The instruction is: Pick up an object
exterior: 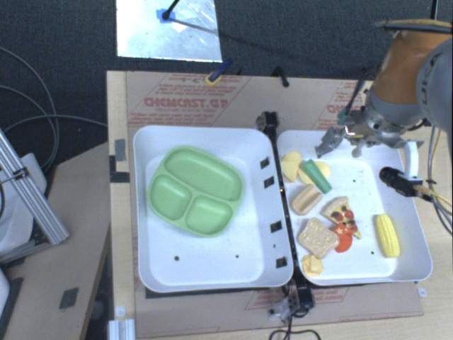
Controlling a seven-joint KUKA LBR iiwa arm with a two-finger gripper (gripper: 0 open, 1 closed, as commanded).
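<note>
Writing: red print on the cardboard sheet [191, 94] under the bins reads roughly "GENCAST"; too blurred to be sure; more red lettering at right is cut off by my arm
My gripper [341, 137]: over the right bin's [417, 261] far edge; I cannot tell how it is set; nothing visibly held
Toy food: green cylinder [316, 176], corn cob [386, 234], pizza slice [342, 217], cracker [318, 238], bun [306, 199], all in the right bin
Left bin [156, 275]: green divided plate [196, 190]
Hard to make out: yellow lumps by the divider
</note>
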